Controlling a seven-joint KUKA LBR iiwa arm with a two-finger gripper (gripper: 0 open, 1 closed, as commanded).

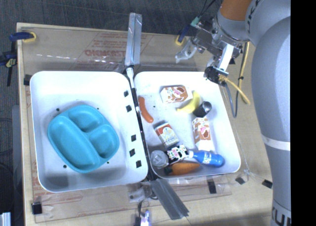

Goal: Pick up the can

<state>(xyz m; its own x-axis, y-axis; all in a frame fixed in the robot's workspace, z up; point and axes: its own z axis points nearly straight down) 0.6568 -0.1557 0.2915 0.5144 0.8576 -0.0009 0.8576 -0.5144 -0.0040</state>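
Can (159,159) in right bin (221,107), perhaps upright

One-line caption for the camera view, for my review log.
Gripper hangs near the right bin's far rim; the can sits at its near edge among clutter.

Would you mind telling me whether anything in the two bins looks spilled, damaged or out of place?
Nothing looks spilled or broken. The right bin is just crowded: the blue bottle and the brown-and-white carton lie on their sides among other items. The blue divided plate sits askew in the left bin.
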